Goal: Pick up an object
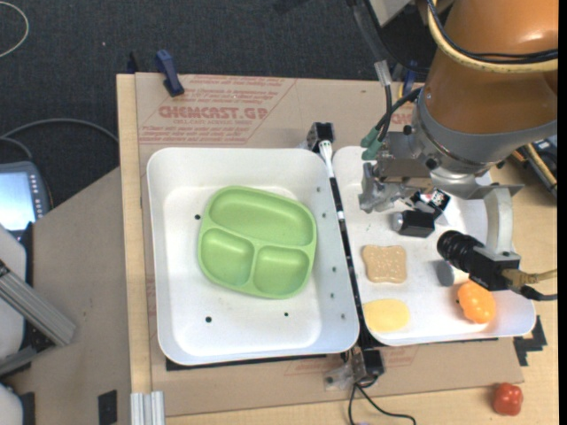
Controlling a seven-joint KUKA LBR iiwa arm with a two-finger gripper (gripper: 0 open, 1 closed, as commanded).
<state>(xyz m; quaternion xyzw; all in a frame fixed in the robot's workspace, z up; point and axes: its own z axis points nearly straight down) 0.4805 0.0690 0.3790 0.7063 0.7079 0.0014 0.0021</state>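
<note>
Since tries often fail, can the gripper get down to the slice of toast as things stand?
Probably yes. The slice of toast lies flat in the right bin, bare on top, apart from the yellow piece, and the gripper hangs just behind it.

Right bin (496, 330) crowded — toast (384, 263), yellow piece (387, 315), orange (477, 302) block passage.

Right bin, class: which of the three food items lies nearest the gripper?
The toast slice: tan and square, it lies just below the gripper. The yellow piece sits at the bin's front edge; the orange one at its right end.
</note>
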